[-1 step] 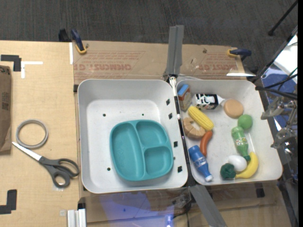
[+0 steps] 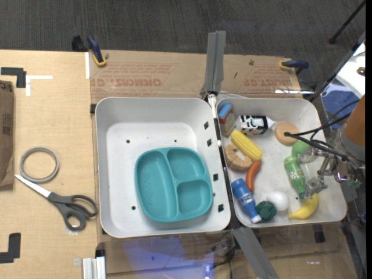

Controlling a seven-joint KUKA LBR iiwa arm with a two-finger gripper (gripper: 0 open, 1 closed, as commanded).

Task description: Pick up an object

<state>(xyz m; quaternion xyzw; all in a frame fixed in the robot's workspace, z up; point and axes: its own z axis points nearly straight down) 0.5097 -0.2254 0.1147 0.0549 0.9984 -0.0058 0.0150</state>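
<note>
Teal, the divided plate [image 2: 174,183] lies alone in the left bin [image 2: 110,156], while we see the right bin [image 2: 331,214] crowded — corn cob [image 2: 246,145], green bottle [image 2: 294,173], banana [image 2: 306,208], blue bottle [image 2: 244,200] and white egg [image 2: 279,200]. Our end effector [image 2: 317,182] hangs over the right bin's right side, just beside the green bottle and above the banana — we cannot tell its grip state.

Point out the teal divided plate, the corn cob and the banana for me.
teal divided plate [image 2: 152,182]: camera view, floor of its large left compartment.
corn cob [image 2: 246,145]: camera view, middle of the yellow cob.
banana [image 2: 306,207]: camera view, middle of its curved body.
</note>
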